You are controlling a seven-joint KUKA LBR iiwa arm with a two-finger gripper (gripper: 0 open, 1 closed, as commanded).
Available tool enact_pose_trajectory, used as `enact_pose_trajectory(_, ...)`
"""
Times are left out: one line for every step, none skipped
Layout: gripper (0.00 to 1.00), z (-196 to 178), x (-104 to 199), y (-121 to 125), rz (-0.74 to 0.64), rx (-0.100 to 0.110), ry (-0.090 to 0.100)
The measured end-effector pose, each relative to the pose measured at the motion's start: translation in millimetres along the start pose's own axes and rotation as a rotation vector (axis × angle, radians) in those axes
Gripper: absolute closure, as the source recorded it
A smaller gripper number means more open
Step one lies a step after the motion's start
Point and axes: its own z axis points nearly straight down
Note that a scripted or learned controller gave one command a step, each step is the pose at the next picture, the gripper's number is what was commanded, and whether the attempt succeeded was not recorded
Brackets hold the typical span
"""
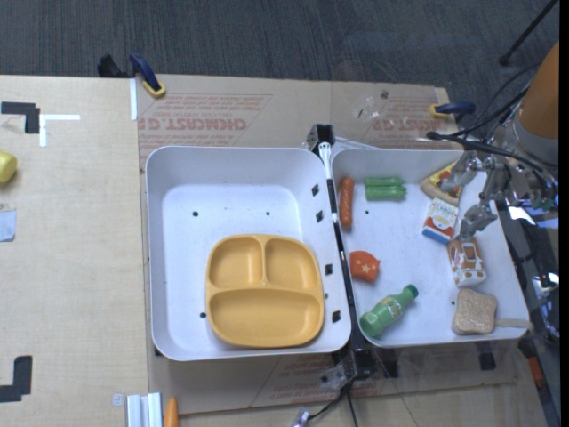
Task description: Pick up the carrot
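The pincer (471, 205) hangs at the right side of the frame, over the upper right part of the right bin (404, 154), its metal fingers angled down and left among cables. Whether it is released or clenched cannot be told from here; nothing is seen between its fingers.

The carrot (346, 203) lies in the upper left of the right bin, a slim orange stick set lengthwise just beside the wall it shares with the left bin (178, 172), well apart from the pincer. That closeness to the wall will likely leave little room for a finger on that side. Just right of the carrot's top end is a green pepper (384, 189); below the carrot sits a red tomato (364, 265), and lower still a green bottle (388, 310) lies tilted. Under the pincer are small printed packets (440, 221), with a slice of bread (474, 311) in the lower right corner.

The left bin holds a yellow divided plate (265, 290), a likely drop-off spot. Both bins rest on cardboard on the tabletop (71, 265), clamped at the top edge. The pickup has not begun, judging by the gap.
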Motion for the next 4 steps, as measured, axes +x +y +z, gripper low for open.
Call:
enact_pose_trajectory(0.0,-310.7,-2.4,41.2,-0.02,0.001,-0.002)
enact_pose_trajectory(0.0,-195.8,47.8,110.6,-0.113,-0.001,0.001)
enact_pose_trajectory(0.0,-43.5,89.6,159.1,-0.201,-0.002,0.003)
enact_pose_trajectory(0.0,8.6,100.0,239.6,-0.527,-0.004,0.005)
